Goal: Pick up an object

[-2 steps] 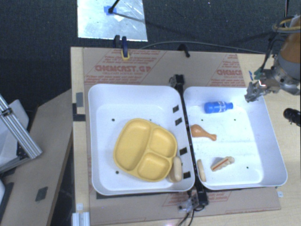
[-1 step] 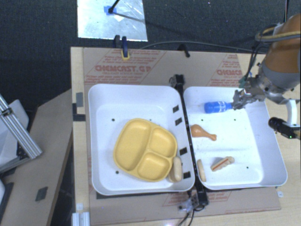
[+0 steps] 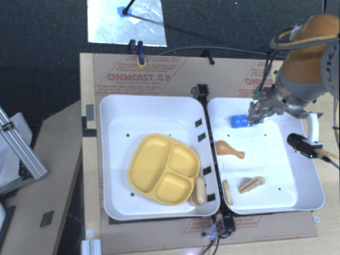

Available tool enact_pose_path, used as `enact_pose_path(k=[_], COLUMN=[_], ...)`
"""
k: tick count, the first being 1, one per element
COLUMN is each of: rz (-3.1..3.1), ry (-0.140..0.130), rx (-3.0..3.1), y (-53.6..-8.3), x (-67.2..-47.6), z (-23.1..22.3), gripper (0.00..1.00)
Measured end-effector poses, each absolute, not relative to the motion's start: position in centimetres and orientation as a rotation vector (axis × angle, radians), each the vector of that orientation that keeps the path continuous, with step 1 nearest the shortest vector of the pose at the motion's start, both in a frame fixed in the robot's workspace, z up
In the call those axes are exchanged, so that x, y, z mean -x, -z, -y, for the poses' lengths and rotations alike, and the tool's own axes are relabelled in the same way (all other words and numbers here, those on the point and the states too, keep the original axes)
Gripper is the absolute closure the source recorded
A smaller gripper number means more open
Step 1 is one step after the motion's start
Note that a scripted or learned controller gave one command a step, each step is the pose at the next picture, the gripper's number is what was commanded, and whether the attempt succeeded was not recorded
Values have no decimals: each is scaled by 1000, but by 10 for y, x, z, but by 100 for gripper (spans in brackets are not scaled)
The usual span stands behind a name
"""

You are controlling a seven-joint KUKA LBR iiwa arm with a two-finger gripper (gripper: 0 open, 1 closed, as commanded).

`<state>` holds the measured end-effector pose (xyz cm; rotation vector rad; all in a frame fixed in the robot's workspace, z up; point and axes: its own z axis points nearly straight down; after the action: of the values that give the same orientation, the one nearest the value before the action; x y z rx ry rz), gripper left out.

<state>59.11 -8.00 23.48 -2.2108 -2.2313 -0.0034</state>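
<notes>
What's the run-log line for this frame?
arm: over right bin | gripper: beside blue block, grasp unclear | also in bin: drumstick, hot dog | left bin: yellow tray

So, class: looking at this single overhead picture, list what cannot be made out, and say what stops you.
1. End effector over the small blue cylindrical object: contact and grip hidden by the grey wrist, camera view.
2. Pale oblong item against the right white bin's wall: too small to identify.
3. Beige bread-like piece beside the yellow divided plastic tray: blurred, identity unclear.
</notes>
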Motion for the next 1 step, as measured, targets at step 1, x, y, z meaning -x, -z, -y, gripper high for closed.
enact_pose_path(k=[1], rz=[2229], ry=[1], rx=[2210], y=[-223], x=[-575], z=[28], gripper=[100])
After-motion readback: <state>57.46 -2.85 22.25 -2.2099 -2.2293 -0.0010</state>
